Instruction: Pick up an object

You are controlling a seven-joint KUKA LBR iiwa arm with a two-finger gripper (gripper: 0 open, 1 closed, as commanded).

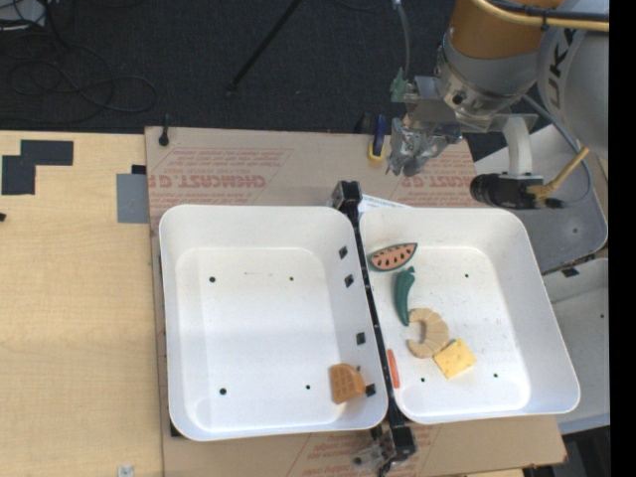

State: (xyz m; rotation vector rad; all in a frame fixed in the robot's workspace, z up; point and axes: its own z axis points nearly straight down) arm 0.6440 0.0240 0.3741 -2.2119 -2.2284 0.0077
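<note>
Nearest the camera, a tan waffle-like piece [347, 383] is lying in the left bin [189, 266], in its near right corner, just beside the black divider clips where the two bins are meeting. The remainder of that bin's floor is showing only small dark holes.

In the right bin [527, 296], a yellow cheese-like wedge [455, 359] is sitting nearest, touching or almost touching a tan curved croissant-shaped piece [427, 332] just to its far left. A thin orange-red strip [394, 369] is lying along the bin's left wall, near the waffle piece but on the other side of the wall. Farther on, a dark green pepper-shaped piece [403, 292] is lying lengthwise, just beyond the croissant piece. Beyond that, a watermelon slice [393, 256] is resting near the far left part of the bin, red face up with a green rind.

Farthest off, the gripper [409, 158] is hanging above the cardboard sheet [258, 172] past the far edge of the right bin, well apart from all the objects. Nothing is showing between its fingers; whether they are spread or closed cannot be told from this angle. The grey arm with its orange band [497, 18] is reaching in from the far right.
</note>
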